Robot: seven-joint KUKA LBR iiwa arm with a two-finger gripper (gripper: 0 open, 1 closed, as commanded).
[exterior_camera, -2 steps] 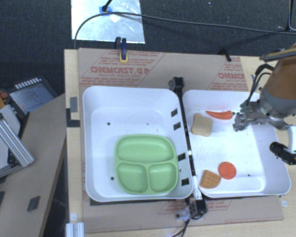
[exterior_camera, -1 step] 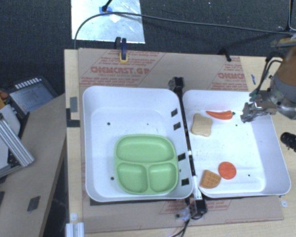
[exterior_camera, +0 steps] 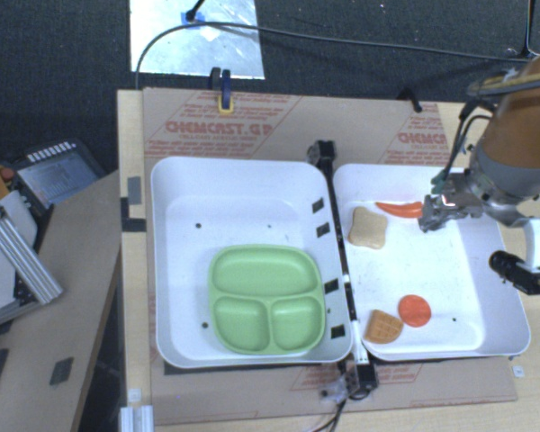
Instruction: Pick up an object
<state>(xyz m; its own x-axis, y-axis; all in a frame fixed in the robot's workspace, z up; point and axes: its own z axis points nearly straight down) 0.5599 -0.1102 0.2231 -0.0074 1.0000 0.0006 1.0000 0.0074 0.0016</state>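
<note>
Two shallow white bins sit side by side on the surface (exterior_camera: 252,120), their inner walls meeting along a black-clipped seam. The left bin (exterior_camera: 175,241) carries a green divided plate (exterior_camera: 265,297) toward its 5 o'clock corner, close to the front wall and the seam; the rest of that floor lies bare.

In the right bin (exterior_camera: 499,327), four things spread out. An orange pepper-like piece (exterior_camera: 398,209) lies at 12 o'clock near the back wall, and a tan bread-like piece (exterior_camera: 368,229) sits just beside it at 10 o'clock, near the seam. A round orange-red slice (exterior_camera: 415,310) and a brown waffle-like piece (exterior_camera: 383,328) rest near each other at 6 to 7 o'clock, close to the front wall. The middle of the floor and the 3 to 5 o'clock stretch stay open.

The end effector (exterior_camera: 437,212) hangs at the bin's 1 o'clock, just beside the pepper's right tip — whether its fingers are parted or closed cannot be told, and nothing shows between them.
</note>
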